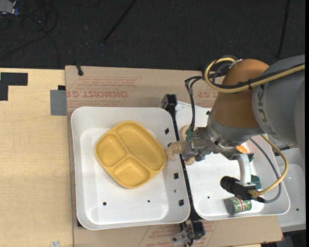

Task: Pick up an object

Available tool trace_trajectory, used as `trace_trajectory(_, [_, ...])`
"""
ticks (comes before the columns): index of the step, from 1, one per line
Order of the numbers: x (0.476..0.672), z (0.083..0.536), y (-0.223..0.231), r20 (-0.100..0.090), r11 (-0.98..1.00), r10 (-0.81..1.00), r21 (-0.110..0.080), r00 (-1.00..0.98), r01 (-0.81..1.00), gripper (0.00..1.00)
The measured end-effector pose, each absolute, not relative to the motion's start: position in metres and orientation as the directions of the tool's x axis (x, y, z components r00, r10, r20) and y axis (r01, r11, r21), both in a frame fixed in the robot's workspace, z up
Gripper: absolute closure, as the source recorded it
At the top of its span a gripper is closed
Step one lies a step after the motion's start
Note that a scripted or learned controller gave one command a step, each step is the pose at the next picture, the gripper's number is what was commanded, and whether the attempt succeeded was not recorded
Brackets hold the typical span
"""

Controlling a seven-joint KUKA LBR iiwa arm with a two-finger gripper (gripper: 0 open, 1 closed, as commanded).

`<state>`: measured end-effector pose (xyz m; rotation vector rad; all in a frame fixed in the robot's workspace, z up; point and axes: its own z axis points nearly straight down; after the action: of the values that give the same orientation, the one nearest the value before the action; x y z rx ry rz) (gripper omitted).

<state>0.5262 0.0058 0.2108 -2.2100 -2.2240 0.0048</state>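
Observation:
My gripper point(187, 151) hangs over the black divider between the two bins, at the left edge of the right bin point(211, 210). A small tan lump point(174, 148) sits right at its left side, over the right rim of the left bin point(87, 199); whether it is gripped or just lying there is unclear. A yellow three-part plate point(130, 153) lies in the left bin, its right edge close to the tan lump. A small green-labelled can point(240, 206) lies on its side near the front of the right bin.
The grey arm with its orange band point(242, 102) covers most of the right bin. A bit of orange point(242, 148) and a bit of teal point(255, 181) peek out beside the arm. Cardboard point(118, 86) lies under both bins.

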Motion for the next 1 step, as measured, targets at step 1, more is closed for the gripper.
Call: trace_trajectory(1, [0.5245, 0.2062, 0.0540, 0.001, 0.005, 1.000, -0.008, -0.005, 1.000, 1.00])
